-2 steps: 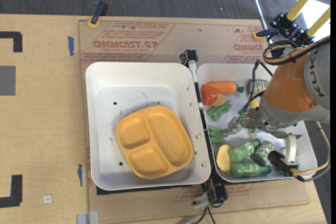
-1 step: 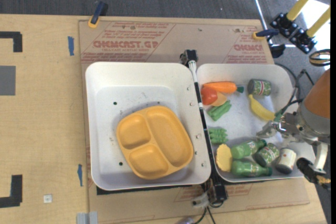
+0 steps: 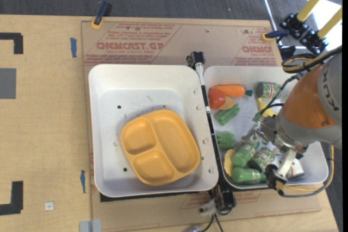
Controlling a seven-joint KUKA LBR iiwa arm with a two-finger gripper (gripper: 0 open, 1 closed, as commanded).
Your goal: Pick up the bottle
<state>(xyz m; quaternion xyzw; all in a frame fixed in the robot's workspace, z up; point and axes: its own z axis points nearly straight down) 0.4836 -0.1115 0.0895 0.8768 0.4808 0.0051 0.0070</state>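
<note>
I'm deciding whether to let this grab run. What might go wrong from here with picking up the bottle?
1. The gripper sits low in the right bin amid a tight cluster; it may close on a neighbouring green toy instead of the green bottle.
2. The bottle lies on its side near the bin's front wall, so it could slip or jam there.
</note>
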